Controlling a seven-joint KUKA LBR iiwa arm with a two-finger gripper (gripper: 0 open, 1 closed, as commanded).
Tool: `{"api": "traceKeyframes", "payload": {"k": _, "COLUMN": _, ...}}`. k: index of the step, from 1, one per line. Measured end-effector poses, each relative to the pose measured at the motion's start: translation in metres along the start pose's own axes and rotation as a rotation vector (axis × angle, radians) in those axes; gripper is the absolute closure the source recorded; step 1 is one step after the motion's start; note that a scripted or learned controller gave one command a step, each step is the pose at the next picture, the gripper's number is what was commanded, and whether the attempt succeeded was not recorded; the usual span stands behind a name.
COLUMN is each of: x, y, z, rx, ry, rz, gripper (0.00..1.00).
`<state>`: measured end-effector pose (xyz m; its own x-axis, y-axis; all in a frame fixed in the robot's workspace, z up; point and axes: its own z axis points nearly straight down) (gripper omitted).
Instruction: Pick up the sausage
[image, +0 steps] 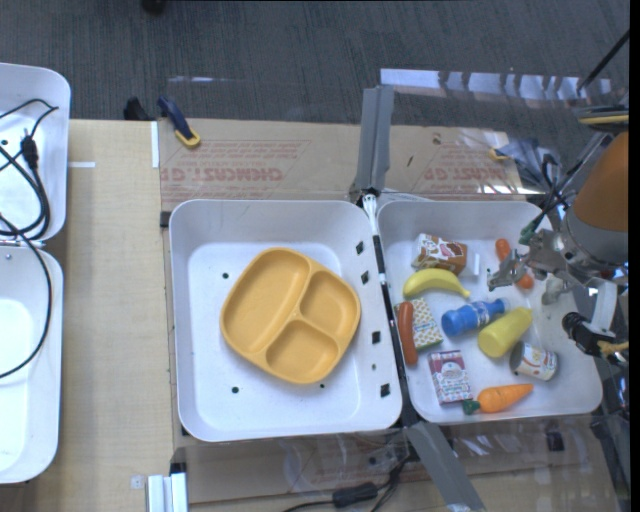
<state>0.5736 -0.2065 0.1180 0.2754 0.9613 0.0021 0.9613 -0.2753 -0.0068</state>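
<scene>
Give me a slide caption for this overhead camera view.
Grey arm's pincer hovers over right white bin; red sausage lies at its left wall.

Robot lab: bench, white bins, loose cables, toy food.

The bins look like smooth, glossy white plastic. The yellow plate is matt plastic. The sausage, banana and carrot look like shiny plastic. The surface is pale wood, with matt brown cardboard on it.
</scene>
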Motion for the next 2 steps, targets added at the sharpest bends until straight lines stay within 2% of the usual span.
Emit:
{"api": "traceKeyframes", "payload": {"k": 1, "x": 0.0152, "y": 0.0465, "z": 0.0263, "rx": -0.003, "ry": 0.010, "rz": 0.005, "gripper": 0.00}}
{"api": "traceKeyframes", "payload": {"k": 2, "x": 0.0117, "y": 0.0459, "z": 0.0175, "rx": -0.002, "ry": 0.001, "rz": 0.003, "gripper": 1.00}}
